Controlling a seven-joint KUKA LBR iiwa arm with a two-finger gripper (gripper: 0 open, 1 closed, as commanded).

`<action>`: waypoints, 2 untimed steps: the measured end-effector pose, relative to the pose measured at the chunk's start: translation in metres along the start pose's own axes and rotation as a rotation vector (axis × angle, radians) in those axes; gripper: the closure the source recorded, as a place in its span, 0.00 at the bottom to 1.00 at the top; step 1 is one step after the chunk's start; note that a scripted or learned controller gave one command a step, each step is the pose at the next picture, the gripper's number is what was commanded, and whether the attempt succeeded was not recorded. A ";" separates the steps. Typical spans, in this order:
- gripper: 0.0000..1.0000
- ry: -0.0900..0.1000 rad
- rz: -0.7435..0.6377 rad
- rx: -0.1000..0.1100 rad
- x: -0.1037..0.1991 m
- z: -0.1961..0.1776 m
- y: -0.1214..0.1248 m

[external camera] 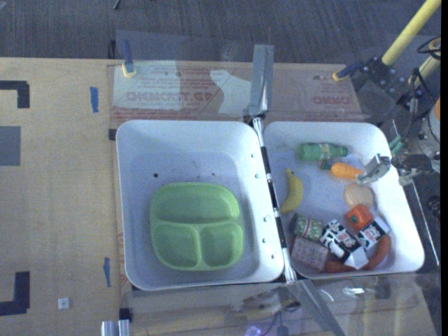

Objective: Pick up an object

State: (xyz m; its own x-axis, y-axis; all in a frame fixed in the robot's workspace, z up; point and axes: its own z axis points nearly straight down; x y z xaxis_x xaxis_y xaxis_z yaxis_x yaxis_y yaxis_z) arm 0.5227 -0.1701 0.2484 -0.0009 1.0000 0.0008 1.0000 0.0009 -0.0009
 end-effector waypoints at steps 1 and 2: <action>0.00 -0.001 0.107 -0.002 -0.014 0.094 0.067; 0.00 -0.002 0.092 -0.003 -0.018 0.136 0.101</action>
State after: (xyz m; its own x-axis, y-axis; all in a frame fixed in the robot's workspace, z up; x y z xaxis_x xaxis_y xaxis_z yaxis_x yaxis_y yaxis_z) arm 0.6234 -0.1880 0.1124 0.0910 0.9958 -0.0014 0.9958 -0.0910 0.0025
